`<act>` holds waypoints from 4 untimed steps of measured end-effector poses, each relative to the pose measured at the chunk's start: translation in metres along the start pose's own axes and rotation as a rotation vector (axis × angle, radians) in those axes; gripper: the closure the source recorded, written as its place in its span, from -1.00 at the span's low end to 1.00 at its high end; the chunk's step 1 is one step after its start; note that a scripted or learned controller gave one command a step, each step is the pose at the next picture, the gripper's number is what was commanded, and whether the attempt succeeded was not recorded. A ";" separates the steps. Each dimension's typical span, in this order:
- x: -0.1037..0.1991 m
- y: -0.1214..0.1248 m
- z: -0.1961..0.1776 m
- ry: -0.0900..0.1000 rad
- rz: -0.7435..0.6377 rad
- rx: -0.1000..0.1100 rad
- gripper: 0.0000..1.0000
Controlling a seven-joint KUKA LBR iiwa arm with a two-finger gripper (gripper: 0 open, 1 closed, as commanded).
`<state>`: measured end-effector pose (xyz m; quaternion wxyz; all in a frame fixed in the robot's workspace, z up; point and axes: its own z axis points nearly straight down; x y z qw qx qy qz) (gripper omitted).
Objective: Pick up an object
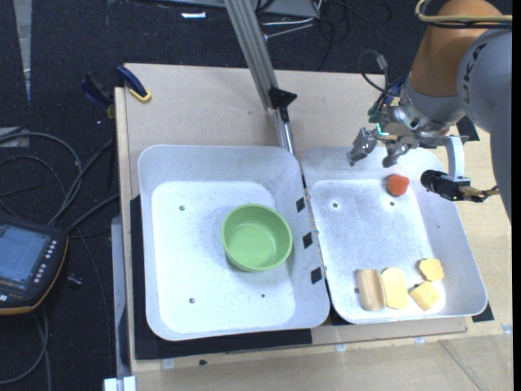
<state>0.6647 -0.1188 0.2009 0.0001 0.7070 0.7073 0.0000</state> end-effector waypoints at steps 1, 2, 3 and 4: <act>0.000 0.000 0.000 0.000 0.000 0.000 -1.00; -0.005 0.006 0.046 0.000 0.000 0.002 -1.00; -0.005 0.005 0.098 0.000 -0.001 0.002 -1.00; -0.005 0.006 0.086 0.000 -0.001 0.000 1.00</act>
